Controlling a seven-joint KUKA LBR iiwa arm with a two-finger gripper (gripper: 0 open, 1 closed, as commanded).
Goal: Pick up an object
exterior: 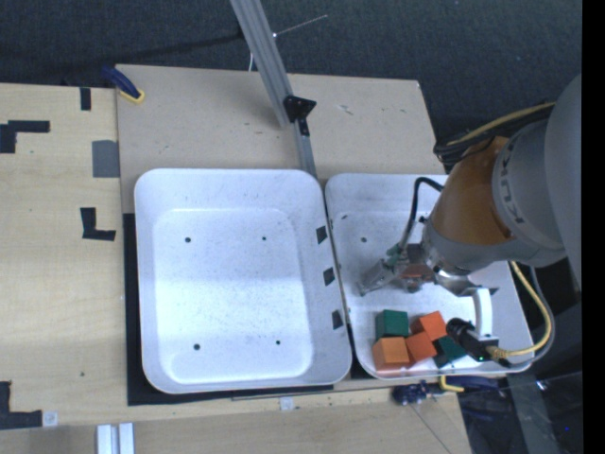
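Visibly two green blocks, two orange blocks, right bin.

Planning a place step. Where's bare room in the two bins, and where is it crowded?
The left bin has bare floor wall to wall. In the right bin, the far strip by the divider is bare. Crowded: its near end, where the green block, orange blocks and a dark green piece cluster, with the gripper just beyond them.

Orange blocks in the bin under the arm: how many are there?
2, maybe more. One orange block lies at the right bin's near edge; another sits just behind. The arm may hide others.
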